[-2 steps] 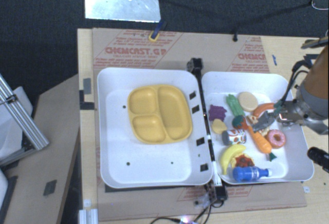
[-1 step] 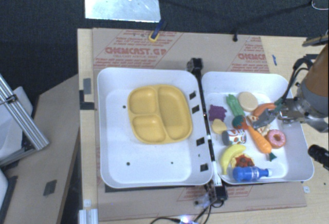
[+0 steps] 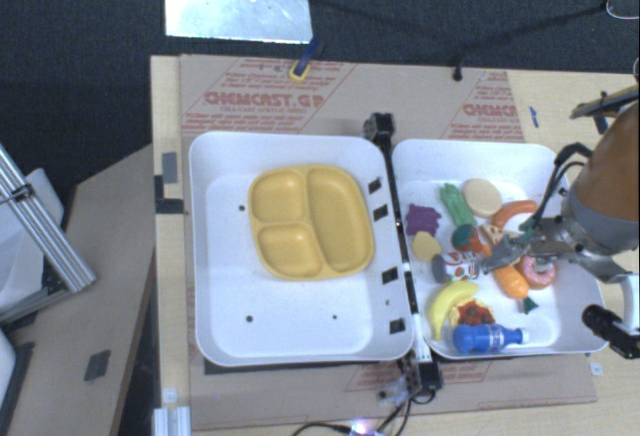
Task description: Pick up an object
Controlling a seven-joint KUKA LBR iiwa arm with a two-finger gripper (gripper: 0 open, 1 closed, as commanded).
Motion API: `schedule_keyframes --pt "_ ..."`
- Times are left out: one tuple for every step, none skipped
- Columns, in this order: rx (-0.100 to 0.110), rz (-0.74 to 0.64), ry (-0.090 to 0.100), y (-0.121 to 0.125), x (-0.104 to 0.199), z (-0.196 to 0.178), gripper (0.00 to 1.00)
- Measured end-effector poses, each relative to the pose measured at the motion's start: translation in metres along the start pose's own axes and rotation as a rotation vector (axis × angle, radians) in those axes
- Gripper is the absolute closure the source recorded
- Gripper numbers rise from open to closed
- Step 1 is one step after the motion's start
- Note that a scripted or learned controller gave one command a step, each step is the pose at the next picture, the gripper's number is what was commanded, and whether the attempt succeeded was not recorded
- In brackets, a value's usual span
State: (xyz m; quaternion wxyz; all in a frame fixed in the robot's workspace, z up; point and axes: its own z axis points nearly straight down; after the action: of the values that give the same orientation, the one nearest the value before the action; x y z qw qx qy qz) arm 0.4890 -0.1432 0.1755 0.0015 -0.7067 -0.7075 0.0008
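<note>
Nearest the camera lies the blue bottle (image 3: 487, 337) at the front edge of the right bin (image 3: 545, 159), beside a banana (image 3: 448, 303). On the tabletop (image 3: 170, 224) the left bin (image 3: 220, 324) carries a yellow divided plate (image 3: 310, 221). The arm (image 3: 608, 186) reaches into the toy pile from the right. Its pincer (image 3: 507, 254) sits low among the toys, with the carrot (image 3: 510, 280) just below it, long axis slanted. Whether the pincer is spread or pinching, I cannot tell; toys hide it.
</note>
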Motion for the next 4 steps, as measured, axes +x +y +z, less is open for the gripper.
schedule_keyframes --pt "0.0 0.0 0.001 0.0 0.0 0.042 0.0" --pt "-0.012 0.001 -0.004 0.003 -0.001 0.09 0.0" --pt "-0.008 0.001 -0.002 0.002 0.0 0.08 1.0" --pt "-0.01 -0.002 -0.003 0.011 -0.006 0.024 1.0"
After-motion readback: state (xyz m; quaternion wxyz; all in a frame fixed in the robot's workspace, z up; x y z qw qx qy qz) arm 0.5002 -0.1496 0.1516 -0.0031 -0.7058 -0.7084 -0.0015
